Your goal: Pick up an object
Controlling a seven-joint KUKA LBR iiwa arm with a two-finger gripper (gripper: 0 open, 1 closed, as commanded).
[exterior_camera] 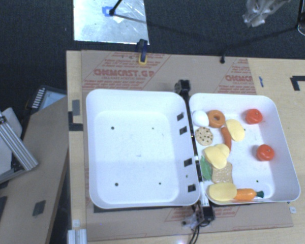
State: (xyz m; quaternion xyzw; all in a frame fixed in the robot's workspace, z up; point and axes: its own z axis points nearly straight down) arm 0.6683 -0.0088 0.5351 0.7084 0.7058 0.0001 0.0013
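My gripper (258,8) hovers high above the right bin (279,136); whether it's spread, I cannot tell. The toy food (218,151) is crowded along the bin's left side, so a plunge could nudge neighbours and slip.

We see bench (76,187) topped with brown cardboard sheet (162,70) printed in red lettering; two shallow white bins sit side by side on sheet, touching along black clips: left bin (91,136), right bin (282,146); yellow-and-blue clamp (142,52) grips sheet's far edge; small black marks near right corner; cables trail off near edge below bins.
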